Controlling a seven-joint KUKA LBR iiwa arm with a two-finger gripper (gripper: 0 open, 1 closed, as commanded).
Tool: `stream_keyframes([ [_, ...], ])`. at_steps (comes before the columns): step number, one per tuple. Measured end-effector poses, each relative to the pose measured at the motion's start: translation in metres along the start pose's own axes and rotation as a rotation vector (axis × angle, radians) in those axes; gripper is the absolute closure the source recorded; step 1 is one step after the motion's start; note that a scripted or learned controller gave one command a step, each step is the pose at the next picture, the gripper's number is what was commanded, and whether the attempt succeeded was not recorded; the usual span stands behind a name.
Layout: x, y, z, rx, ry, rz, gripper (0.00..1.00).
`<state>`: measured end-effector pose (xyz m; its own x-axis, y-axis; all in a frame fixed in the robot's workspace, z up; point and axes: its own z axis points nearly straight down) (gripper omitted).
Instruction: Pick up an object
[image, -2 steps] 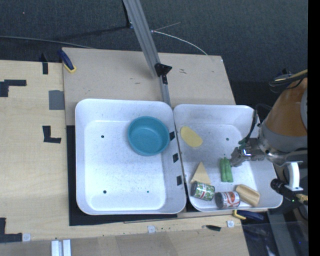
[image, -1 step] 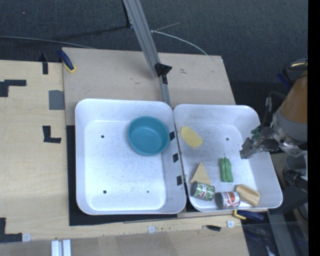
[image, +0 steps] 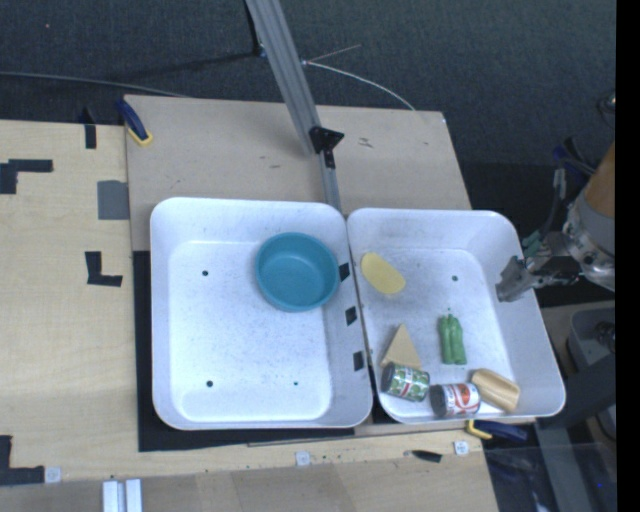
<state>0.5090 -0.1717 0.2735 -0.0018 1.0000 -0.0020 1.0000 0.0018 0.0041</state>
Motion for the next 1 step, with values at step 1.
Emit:
stream_keyframes([
  [1, 0.042, 0.0017, 0.0089, 0.006, 0.003, -0.003, 1.0],
])
